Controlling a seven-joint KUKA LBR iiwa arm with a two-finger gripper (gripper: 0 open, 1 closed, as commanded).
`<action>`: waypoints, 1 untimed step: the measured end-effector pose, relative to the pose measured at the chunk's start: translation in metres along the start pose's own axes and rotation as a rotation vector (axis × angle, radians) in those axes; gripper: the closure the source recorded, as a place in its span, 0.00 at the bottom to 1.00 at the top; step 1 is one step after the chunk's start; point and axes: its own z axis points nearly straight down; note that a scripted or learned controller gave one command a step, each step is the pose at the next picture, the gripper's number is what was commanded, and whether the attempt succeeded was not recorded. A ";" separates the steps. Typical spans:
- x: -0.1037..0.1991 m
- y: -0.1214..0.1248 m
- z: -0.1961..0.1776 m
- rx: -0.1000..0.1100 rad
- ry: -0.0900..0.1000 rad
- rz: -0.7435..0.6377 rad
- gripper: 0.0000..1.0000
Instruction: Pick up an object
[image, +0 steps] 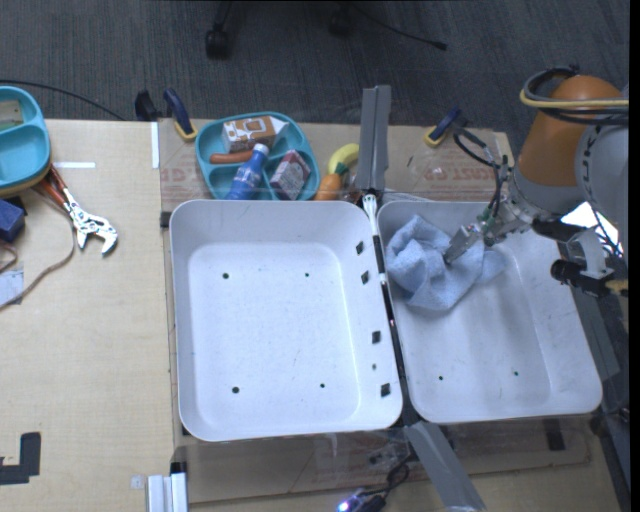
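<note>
Reaching into right bin (540, 400) from its far right corner, end effector (462, 247) sits on blue cloth (425, 270). Cloth bunched at bin's far left corner, bulk lying left and nearer of tips. Finger spread: cannot tell. Left bin (200, 400) bare.
</note>
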 end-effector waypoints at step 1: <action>0.000 0.000 0.000 0.000 0.000 0.000 0.00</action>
